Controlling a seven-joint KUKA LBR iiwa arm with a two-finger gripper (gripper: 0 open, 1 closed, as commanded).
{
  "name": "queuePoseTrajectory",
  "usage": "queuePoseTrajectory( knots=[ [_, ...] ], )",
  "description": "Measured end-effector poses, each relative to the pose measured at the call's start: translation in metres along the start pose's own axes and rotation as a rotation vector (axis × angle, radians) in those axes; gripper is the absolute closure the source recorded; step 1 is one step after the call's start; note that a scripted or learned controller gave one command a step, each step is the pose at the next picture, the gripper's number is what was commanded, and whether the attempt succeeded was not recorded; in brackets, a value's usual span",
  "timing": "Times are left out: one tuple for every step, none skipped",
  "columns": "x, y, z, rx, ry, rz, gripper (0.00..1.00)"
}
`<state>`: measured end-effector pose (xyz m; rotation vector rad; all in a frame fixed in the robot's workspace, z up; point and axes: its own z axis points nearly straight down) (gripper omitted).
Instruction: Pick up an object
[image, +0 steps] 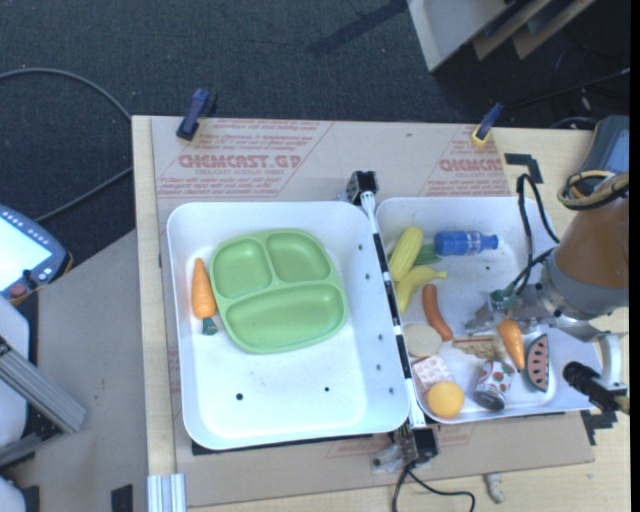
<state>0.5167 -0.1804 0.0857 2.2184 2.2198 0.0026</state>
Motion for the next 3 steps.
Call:
queuePoseTrajectory(
  knots=[
    [0.000,-0.001,-0.009,0.001,0.000,0.001,1.00],
    [0.084,0.012,-0.001,-0.003,0.001,0.000,1.00],
    [0.152,0.049,-0.099,0.002,0.002,-0.001,1.00]
  ],
)
